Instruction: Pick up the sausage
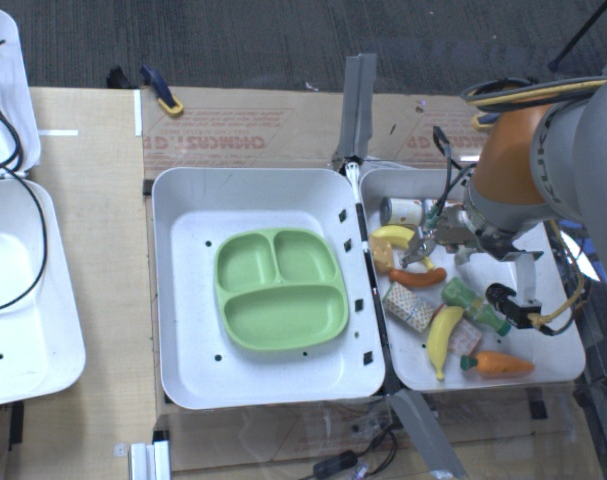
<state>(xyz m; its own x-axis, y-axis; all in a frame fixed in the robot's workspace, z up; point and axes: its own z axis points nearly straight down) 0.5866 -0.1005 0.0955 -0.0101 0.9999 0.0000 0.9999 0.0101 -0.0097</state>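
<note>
The sausage point(417, 277), a short orange-red link, lies in the right bin point(558, 353) near its left wall, just below a yellow fruit. My gripper point(420, 254) reaches in from the right and hangs directly over the sausage's upper left part, very close to it or touching it. The sausage rests on the bin floor and looks level. The grey arm with its orange band point(508, 158) covers the bin's upper right part.
Around the sausage lie a yellow fruit point(391, 238), a white can point(404, 211), a speckled block point(410, 310), a banana point(441, 338), a green bottle point(473, 305) and a carrot point(499, 365). The left bin point(183, 298) holds a green divided plate point(280, 289).
</note>
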